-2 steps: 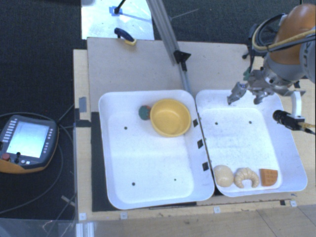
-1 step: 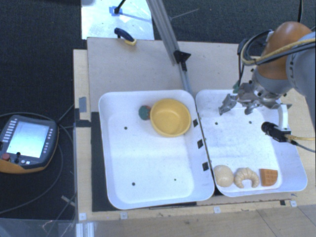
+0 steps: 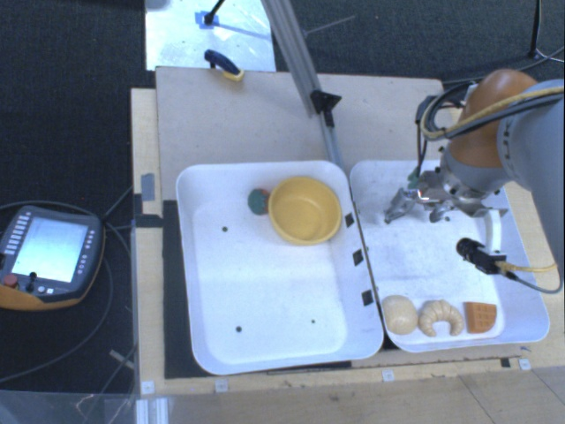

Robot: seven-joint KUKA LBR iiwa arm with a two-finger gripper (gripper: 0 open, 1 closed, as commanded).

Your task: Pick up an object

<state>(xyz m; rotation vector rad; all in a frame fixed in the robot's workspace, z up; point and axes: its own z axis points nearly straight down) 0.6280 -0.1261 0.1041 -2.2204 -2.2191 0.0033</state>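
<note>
Along the near edge of the right bin (image 3: 521, 325) lie a pale round bun (image 3: 399, 314), a croissant (image 3: 441, 317) and an orange square piece (image 3: 480, 316). A yellow bowl (image 3: 305, 209) sits in the far part of the left bin (image 3: 212, 325), and a small dark green object (image 3: 257, 201) touches its left side. My gripper (image 3: 403, 206) hangs over the far left part of the right bin, open, with nothing between its fingers. It is well behind the bun and right of the bowl.
The bins meet at a ridge with black clips (image 3: 357, 256). A slanted metal pole (image 3: 296, 47) rises behind the bins. A black cable plug (image 3: 472, 253) hangs off the wrist over the right bin. A teach pendant (image 3: 48, 254) lies on the floor at left.
</note>
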